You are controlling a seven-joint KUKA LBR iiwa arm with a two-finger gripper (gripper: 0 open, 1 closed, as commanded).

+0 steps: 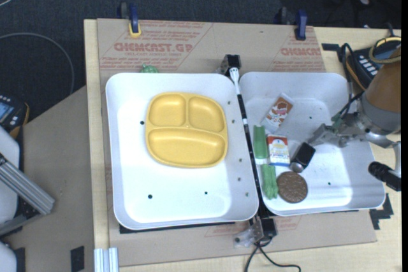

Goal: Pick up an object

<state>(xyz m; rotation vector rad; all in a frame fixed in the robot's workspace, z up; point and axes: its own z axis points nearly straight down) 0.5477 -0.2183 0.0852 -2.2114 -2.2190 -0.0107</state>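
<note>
You are looking at the right bin (pixel 331 83), where the objects are lying in a cluster by its left wall: a green strip (pixel 260 143) running lengthwise along the wall, a red carton (pixel 278 151) just beside it, a brown disc (pixel 292 187) nearer the front, and a packet (pixel 278 111) farther back. The gripper (pixel 304 156) is reaching in from the right, hanging just right of the carton and just behind the disc. Its jaw opening is too dark to judge, and nothing is showing in its grasp.
</note>
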